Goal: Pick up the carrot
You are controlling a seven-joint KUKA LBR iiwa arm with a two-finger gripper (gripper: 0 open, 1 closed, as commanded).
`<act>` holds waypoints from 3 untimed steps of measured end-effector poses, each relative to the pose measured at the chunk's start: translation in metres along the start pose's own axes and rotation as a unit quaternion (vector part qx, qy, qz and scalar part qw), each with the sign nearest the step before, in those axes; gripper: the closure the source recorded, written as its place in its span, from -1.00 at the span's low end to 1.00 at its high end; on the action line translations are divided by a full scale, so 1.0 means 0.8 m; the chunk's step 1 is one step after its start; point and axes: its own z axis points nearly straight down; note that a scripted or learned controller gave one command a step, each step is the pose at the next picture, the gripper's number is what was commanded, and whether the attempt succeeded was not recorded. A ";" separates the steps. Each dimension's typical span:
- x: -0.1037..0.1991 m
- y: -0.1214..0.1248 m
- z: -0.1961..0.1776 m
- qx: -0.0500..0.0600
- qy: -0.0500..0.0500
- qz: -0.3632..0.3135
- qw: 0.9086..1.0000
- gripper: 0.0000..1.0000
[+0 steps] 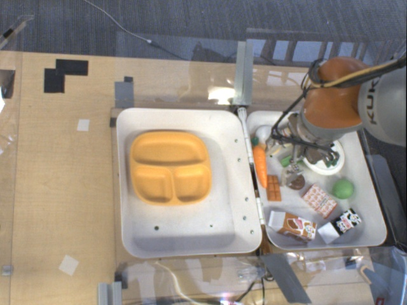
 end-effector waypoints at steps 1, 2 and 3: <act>-0.009 -0.001 0.001 -0.002 0.000 0.031 1.000 -1.00; -0.029 -0.011 0.001 -0.007 0.017 -0.025 1.000 -1.00; -0.028 -0.010 0.001 -0.007 0.016 -0.015 1.000 -1.00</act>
